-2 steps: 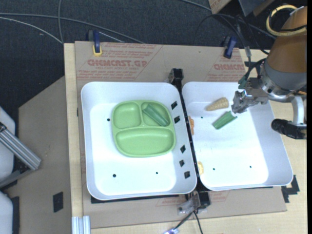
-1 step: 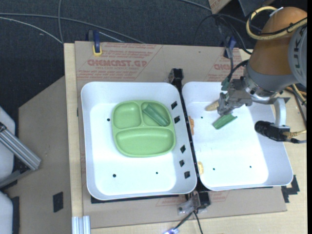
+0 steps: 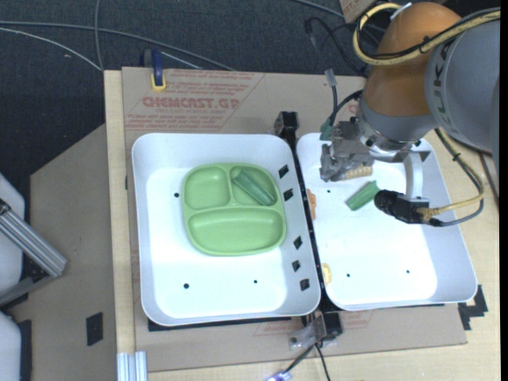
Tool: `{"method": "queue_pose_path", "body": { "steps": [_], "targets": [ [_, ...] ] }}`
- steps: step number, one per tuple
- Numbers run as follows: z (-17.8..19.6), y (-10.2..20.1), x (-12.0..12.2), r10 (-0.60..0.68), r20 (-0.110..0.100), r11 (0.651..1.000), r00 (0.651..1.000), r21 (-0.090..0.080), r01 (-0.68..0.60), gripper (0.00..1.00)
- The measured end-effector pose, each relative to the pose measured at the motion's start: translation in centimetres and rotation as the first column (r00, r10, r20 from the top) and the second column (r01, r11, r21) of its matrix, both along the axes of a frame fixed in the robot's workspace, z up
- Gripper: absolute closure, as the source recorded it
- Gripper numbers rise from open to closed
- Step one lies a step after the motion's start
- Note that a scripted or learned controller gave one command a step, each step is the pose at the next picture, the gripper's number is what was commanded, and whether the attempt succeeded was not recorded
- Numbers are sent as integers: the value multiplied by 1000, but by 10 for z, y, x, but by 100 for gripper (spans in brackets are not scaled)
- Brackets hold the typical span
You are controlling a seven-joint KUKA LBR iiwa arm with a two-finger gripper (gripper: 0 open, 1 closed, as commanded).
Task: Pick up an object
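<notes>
Over the right bin my hand hangs low near its upper left corner; whether it is wide or narrow I cannot tell from this angle. A small green block lies on the bin floor just beside it, untouched. I judge I'm at the approach step: next I must shift toward the block, align, and descend.
</notes>
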State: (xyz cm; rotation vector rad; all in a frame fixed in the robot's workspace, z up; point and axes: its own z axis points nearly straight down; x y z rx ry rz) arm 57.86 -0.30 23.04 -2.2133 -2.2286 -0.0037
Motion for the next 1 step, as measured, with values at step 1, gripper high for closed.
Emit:
{"method": "queue_pose_path", "body": {
  "steps": [1],
  "targets": [
    [-10,50,5,-2,-1,1000,1000,-1,2,100]
  ]
}}
